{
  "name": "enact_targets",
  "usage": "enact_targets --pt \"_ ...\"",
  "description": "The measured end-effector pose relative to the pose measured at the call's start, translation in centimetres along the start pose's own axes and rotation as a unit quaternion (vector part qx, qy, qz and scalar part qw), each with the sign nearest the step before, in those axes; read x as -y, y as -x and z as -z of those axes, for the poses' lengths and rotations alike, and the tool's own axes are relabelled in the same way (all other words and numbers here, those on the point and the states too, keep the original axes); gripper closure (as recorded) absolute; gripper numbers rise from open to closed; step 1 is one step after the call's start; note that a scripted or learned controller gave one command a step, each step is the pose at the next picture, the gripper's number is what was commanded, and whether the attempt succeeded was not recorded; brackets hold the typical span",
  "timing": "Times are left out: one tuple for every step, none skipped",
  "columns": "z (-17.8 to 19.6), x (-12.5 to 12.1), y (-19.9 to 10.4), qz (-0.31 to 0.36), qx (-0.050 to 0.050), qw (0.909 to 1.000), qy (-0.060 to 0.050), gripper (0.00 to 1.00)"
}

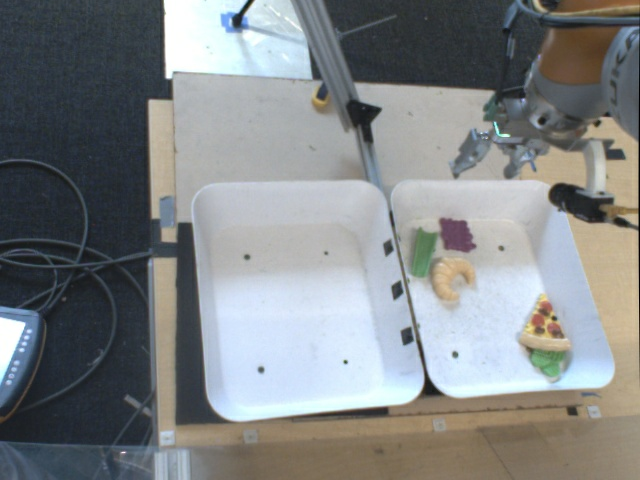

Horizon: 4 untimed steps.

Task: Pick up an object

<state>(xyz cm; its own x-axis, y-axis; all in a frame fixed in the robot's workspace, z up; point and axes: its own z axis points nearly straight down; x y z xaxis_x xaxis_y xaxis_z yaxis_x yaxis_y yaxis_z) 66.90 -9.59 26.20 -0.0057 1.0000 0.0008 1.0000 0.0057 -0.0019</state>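
My gripper (491, 163) hangs above the far rim of the right bin (577, 268), its two fingers spread apart with nothing between them. Below it in that bin lie a purple bunch of grapes (457, 233), a green cucumber piece (425, 250) and a tan croissant (453, 276), clustered near the bin's far left corner. A pizza slice (545, 325) rests on a green leafy piece (547, 362) at the near right corner.
The left bin (215, 288) stands beside the right one, sharing a divider with black clips (396, 290). A slanted metal pole (335, 68) crosses the bench behind the bins. Cables and a tablet (15, 353) lie on the floor at left.
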Motion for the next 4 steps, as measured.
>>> enact_targets --pt "0.2 -0.1 0.0 0.001 0.001 1.0000 0.002 0.00" --pt "-4.3 0.7 -0.2 -0.001 0.001 1.0000 0.000 0.00" --pt "-8.7 0.0 -0.3 -0.001 0.000 1.0000 0.000 0.00" --pt "-14.7 0.6 0.0 -0.002 0.000 1.0000 -0.001 0.00"
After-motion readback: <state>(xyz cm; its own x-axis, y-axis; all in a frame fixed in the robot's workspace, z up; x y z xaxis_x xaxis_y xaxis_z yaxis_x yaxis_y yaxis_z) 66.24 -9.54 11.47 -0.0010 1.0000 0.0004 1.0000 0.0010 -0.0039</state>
